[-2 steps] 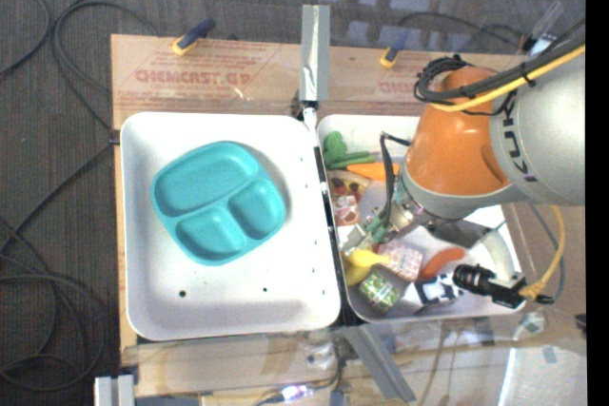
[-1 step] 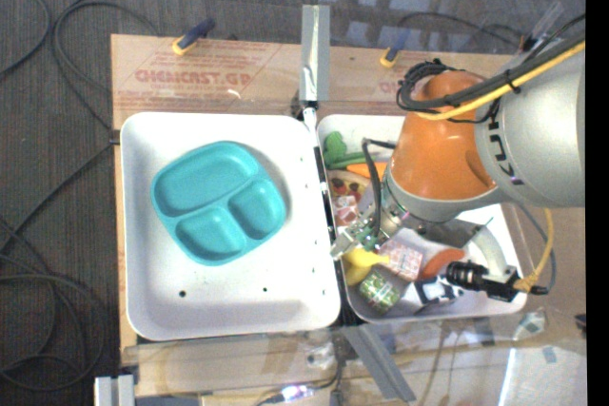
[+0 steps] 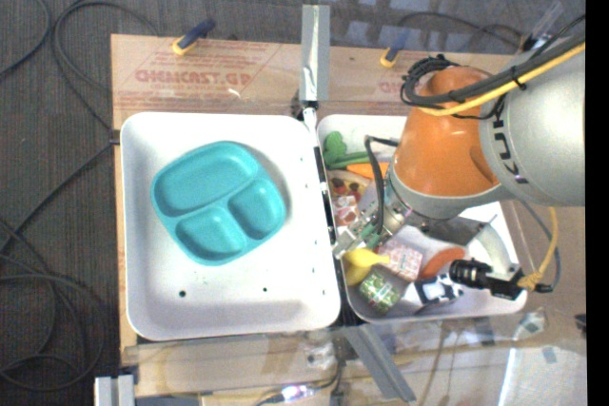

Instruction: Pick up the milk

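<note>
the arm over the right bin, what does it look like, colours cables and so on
The arm is a thick, rounded grey body with dark lettering partly visible on its side, ending in a glossy orange band above the wrist. Black and yellow cables loop across the top of the orange section and trail away along the arm. Below the band sits a grey ring.

Two shallow white plastic bins sat side by side — a left bin point(image 3: 143, 299) and a right bin point(image 3: 514, 247). One turquoise three-compartment plastic plate point(image 3: 221, 201) lay in the left one. The right one held a crowded heap — at least one yellow toy point(image 3: 362, 259), one green toy point(image 3: 334, 147) and one orange-red piece point(image 3: 442, 260); the rest could not be counted.
</note>
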`<state>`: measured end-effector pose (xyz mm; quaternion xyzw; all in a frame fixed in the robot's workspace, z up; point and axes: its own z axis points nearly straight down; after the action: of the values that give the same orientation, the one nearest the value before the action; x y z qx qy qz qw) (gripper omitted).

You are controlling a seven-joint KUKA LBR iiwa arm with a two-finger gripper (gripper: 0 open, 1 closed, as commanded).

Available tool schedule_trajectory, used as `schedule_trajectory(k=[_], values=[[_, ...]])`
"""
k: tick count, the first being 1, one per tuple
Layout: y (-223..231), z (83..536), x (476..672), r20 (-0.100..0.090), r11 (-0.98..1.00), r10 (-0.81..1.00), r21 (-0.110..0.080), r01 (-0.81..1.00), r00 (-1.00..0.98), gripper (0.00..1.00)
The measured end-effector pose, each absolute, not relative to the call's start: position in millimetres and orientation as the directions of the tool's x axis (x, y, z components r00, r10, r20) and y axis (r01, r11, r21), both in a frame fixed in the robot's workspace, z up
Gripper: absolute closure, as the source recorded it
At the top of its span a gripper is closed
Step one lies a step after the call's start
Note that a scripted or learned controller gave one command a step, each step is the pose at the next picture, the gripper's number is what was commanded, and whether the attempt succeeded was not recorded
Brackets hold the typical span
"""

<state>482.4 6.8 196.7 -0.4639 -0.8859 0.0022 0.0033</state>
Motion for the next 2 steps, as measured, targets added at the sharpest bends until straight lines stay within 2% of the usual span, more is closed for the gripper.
schedule_trajectory(k=[1, 2], values=[[6.0, 204.7, 482.2, 0.006, 0.568, 0.823, -0.010, 0.823, -0.568, 1.00], [-6.7, 187.7, 482.9, 0.001, 0.675, 0.737, -0.004, 0.737, -0.675, 1.00]])
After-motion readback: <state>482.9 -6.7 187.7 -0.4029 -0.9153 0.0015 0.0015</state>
